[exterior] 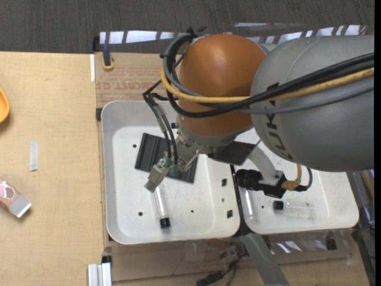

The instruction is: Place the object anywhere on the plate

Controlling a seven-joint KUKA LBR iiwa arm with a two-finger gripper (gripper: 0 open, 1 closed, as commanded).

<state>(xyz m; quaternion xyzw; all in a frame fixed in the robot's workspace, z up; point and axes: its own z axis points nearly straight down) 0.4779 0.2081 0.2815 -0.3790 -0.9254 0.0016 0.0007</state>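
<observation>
Partly visible "KU" lettering on grey arm (315, 100), jaws (156, 177) state unclear, above clear tube (161, 207).

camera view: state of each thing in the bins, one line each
gripper: low over the left bin, beside the black plate
black plate: flat in left bin, partly under the arm
clear tube: lying flat, off the plate
second tube: lying in right bin

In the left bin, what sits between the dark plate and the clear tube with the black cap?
In the camera view, the gripper sits there, at the dark plate's lower edge, right above the clear tube; nothing else lies on that stretch of the left bin.
</observation>
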